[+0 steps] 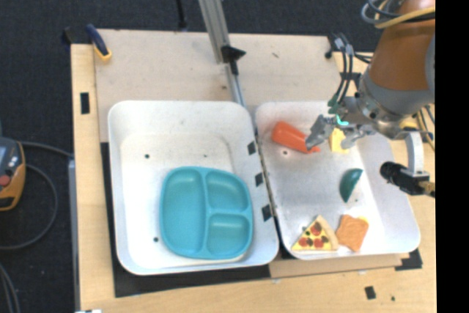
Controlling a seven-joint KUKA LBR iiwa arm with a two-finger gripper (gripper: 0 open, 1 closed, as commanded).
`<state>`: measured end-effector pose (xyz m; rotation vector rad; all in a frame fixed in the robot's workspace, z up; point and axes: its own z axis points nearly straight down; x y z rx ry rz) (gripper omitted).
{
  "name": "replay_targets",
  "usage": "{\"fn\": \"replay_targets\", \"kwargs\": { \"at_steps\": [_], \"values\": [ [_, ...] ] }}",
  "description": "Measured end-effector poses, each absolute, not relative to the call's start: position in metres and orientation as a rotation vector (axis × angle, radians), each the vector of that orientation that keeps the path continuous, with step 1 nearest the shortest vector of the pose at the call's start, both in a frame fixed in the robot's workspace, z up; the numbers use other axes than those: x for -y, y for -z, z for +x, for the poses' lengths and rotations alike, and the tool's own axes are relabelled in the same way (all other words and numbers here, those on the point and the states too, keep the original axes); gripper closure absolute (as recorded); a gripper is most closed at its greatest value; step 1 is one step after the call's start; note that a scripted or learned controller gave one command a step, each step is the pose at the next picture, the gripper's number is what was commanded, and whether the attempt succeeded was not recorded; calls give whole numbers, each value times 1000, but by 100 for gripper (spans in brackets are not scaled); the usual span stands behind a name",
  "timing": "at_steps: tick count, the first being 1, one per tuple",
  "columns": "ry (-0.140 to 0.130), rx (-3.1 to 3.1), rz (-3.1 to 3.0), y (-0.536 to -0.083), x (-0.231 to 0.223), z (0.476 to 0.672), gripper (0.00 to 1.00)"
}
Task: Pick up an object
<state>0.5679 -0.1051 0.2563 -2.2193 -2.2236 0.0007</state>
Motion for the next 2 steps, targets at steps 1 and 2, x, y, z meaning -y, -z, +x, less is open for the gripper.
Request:
{"fn": "replay_targets", "kwargs": {
  "at_steps": [1,2],
  "values": [
    [0,2224,-2220,-257,105,568,0],
    [-6,2219,-2221,-202,117,568,0]
  ]
}}
